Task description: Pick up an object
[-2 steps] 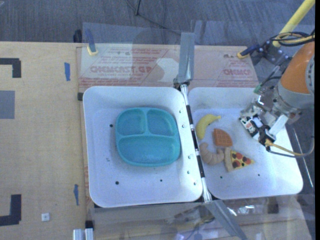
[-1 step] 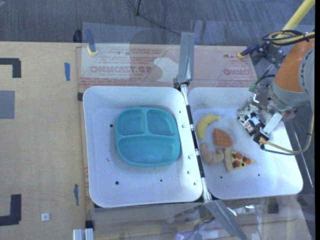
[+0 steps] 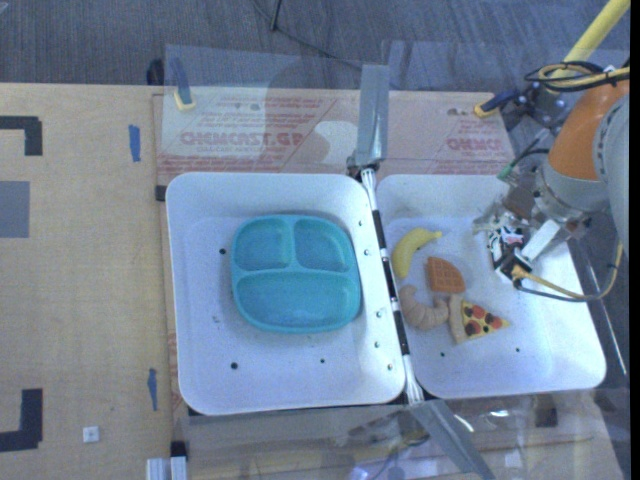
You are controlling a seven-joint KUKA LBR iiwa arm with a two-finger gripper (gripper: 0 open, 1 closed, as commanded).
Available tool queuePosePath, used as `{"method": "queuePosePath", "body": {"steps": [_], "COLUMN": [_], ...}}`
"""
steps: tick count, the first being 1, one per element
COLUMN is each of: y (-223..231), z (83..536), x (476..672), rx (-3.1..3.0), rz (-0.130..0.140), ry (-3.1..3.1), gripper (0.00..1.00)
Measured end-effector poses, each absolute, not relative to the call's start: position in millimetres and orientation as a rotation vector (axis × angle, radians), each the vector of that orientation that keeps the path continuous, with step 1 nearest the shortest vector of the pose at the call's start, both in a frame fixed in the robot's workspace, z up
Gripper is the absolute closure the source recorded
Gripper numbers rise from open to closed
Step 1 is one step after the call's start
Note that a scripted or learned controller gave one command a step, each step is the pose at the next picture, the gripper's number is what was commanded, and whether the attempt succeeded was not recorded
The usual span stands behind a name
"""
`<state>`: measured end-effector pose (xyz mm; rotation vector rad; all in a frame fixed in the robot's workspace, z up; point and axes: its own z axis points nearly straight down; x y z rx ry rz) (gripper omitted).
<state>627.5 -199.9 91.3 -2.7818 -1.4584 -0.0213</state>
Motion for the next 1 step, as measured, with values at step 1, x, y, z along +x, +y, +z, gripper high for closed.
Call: {"method": "queuePosePath", "body": {"steps": [1], "y": [-203.6], "z": [100.0], "x": [625.6], "rx": [-2.786], "rz": [-0.01], "ry": [-1.458], "gripper": [1.0]}}
